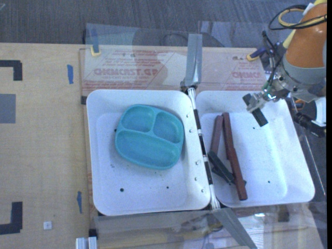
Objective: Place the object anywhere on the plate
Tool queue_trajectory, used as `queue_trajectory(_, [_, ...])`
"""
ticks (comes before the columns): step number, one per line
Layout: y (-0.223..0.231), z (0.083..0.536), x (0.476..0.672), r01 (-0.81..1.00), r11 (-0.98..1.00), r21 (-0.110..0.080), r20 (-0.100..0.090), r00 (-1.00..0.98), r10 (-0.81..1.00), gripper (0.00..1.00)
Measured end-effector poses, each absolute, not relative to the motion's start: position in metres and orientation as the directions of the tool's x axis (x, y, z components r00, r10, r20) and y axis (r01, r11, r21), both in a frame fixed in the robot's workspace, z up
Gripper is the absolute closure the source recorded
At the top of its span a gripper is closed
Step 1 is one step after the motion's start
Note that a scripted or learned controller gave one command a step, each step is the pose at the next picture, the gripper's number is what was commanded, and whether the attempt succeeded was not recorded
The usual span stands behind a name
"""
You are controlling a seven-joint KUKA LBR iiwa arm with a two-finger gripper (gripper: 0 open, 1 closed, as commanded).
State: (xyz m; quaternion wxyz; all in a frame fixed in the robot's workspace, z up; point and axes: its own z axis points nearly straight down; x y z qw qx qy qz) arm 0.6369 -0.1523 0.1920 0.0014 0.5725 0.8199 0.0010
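From my console I see the gripper (258, 109) hanging above the top corner of the right bin (290, 188), carrying nothing that I can see; whether it is parted or closed I cannot tell from this slant. The object, a pair of brown tongs (232, 154), lies below and to the left of the tool, against that bin's left wall, its two arms meeting near the bottom; a dark strip (222, 168) lies beside them, and I cannot say whether it belongs to them. The teal plate (150, 137) sits further left again, in the left bin (104, 191). I judge the step in hand to be the approach and grasp; I would descend over the middle of the brown arms, closing across their width, clear of the wall. The arm's upper part is cut off at the frame edge; the tool tip is small and blurred.
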Motion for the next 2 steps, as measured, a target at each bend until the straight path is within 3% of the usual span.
queue_trajectory(1, [-0.076, 0.193, 0.668, 0.87, 0.494, 0.004, -0.004, -0.494, 0.87, 1.0])
queue_trajectory(2, [-0.02, 0.185, 0.61, 0.886, 0.464, 0.001, 0.0, -0.464, 0.886, 1.0])
